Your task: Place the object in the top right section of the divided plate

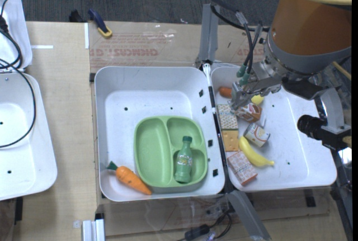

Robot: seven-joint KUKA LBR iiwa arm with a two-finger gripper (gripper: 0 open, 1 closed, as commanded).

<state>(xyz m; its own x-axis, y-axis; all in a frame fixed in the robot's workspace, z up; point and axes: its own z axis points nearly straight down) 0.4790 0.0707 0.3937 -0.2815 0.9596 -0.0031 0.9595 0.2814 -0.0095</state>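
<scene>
A green divided plate (151, 150) lies in the left bin (112, 122). A small green bottle (183, 159) rests in the plate's right side, toward the near end. An orange carrot (131, 178) lies on the bin floor just off the plate's near-left rim. My gripper (239, 98) is down in the right bin (302, 139), at its far-left corner. It hangs over a cluster of small items, just above a brownish packet (249, 112). Nothing can be made out between its tips.
The right bin holds a banana (255, 154), a small white carton (258, 135), a pink-orange box (242, 168), a tan waffle-like square (227, 117), an orange-yellow piece (230, 140) and a small orange item (225, 91). Cables hang from the wrist. A blue-yellow tool (99, 23) lies on the bench behind.
</scene>
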